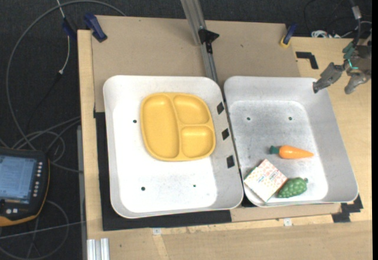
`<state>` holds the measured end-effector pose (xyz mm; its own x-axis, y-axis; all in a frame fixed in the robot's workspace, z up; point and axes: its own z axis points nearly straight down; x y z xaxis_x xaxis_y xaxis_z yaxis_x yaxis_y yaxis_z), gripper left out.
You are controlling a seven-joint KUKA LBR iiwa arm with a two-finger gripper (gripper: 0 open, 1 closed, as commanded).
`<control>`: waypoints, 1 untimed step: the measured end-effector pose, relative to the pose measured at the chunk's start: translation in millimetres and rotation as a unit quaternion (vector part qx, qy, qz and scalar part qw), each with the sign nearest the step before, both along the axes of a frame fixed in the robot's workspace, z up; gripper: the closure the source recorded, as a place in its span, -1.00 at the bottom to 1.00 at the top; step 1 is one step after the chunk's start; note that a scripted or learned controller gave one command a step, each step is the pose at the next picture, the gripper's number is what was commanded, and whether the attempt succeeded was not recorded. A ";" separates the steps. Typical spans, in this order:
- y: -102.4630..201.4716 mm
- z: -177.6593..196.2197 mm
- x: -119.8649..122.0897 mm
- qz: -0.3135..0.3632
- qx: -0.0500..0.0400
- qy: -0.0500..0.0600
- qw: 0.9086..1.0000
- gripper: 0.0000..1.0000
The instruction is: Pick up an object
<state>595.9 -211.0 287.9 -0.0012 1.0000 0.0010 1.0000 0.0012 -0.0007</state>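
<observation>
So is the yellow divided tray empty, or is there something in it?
Empty. All three compartments of the yellow divided tray show bare yellow bottoms. The carrot lies in the other bin.

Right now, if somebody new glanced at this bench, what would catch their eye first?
Probably the yellow divided tray, bright in the middle of the left bin. Next, the cluster in the near part of the right bin: an orange toy carrot, a small patterned box and a green bumpy toy beside it. The gripper sits at that bin's far right corner, apart from them all.
</observation>
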 end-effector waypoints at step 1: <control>0.0 0.0 0.0 0.000 0.000 0.000 1.000 -1.00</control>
<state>595.8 -211.0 287.9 -0.0017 1.0000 0.0003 1.0000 0.0017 -0.0011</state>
